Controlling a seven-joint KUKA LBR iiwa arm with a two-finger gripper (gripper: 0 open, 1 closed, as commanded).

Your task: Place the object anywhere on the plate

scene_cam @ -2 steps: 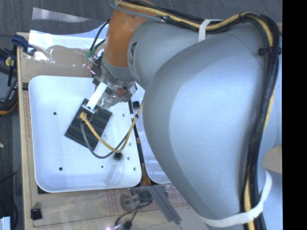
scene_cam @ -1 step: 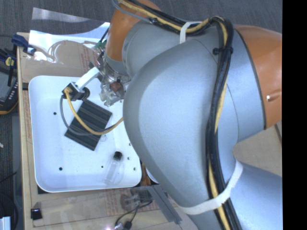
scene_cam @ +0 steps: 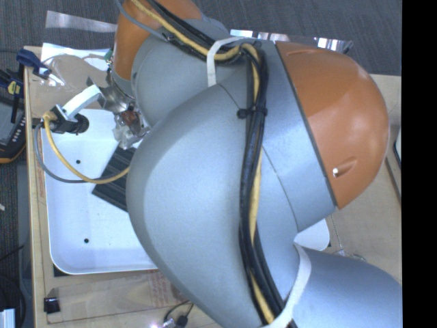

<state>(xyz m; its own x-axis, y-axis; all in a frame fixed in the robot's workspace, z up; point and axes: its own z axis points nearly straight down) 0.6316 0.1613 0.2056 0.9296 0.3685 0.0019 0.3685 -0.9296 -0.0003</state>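
Judged as the pick-up step: low over the white bin (scene_cam: 75,244) with the gripper (scene_cam: 128,130) — open or closed, cannot tell. Just below it, apart, likely the dark ribbed object (scene_cam: 111,178). Next needs a sure grasp before carrying.

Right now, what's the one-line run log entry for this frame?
arm: reaching across from right, covering most of the view | gripper: over left bin | dark ridged object: in left bin below gripper | grasp: cannot tell
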